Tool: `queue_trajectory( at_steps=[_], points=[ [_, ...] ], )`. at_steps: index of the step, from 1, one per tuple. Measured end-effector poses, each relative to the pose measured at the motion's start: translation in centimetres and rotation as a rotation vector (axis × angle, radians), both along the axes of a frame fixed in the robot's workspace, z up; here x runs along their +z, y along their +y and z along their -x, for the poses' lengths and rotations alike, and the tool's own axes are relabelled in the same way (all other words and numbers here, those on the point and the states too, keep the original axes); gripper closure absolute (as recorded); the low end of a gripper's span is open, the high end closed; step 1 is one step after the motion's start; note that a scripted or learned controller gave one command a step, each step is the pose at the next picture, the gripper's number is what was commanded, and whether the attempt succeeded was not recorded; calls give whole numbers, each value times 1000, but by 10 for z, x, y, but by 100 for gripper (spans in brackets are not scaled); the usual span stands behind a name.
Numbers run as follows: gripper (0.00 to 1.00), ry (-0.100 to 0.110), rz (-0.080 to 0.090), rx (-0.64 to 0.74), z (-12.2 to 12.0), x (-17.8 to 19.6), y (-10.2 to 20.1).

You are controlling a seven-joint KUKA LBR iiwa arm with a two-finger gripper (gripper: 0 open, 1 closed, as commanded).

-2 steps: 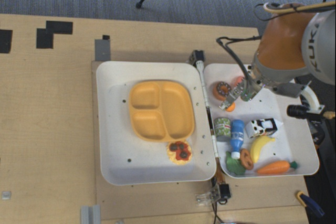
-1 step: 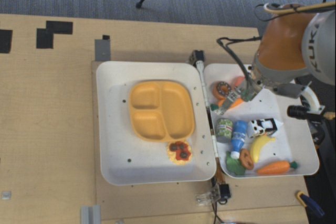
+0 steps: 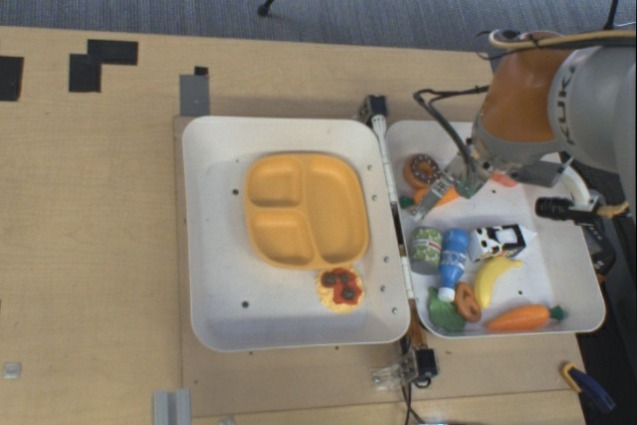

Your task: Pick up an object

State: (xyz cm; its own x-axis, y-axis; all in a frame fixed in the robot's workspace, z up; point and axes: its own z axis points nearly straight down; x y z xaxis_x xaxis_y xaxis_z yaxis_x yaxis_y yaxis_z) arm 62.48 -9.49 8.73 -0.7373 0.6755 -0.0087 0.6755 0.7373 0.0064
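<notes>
Camera view: left bin (image 3: 214, 314) holds yellow tray (image 3: 304, 209); right bin (image 3: 577, 299) holds toys.

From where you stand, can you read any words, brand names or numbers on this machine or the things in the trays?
"KUK": grey letters running down the grey robot arm, cut off at the picture's edge.
Small green can: label too blurred to read.
Blue plastic bottle: label too small to read.

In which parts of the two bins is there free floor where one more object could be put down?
The left bin has bare floor left of the yellow tray and along its front edge, left of the small pizza. The right bin is crowded: can, bottle, banana and carrot, with some bare floor at its right side.
</notes>
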Motion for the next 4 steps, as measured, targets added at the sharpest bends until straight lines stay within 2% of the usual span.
queue_trajectory(
  at_steps=[1, 2, 3, 4],
  points=[
    [0, 3, 1, 120, -15, -1, 8],
    [100, -4, 1, 120, -17, 11, 9],
    [100, -3, -3, -84, 6, 1, 11],
    [0, 2, -2, -85, 7, 0, 11]
  ],
)
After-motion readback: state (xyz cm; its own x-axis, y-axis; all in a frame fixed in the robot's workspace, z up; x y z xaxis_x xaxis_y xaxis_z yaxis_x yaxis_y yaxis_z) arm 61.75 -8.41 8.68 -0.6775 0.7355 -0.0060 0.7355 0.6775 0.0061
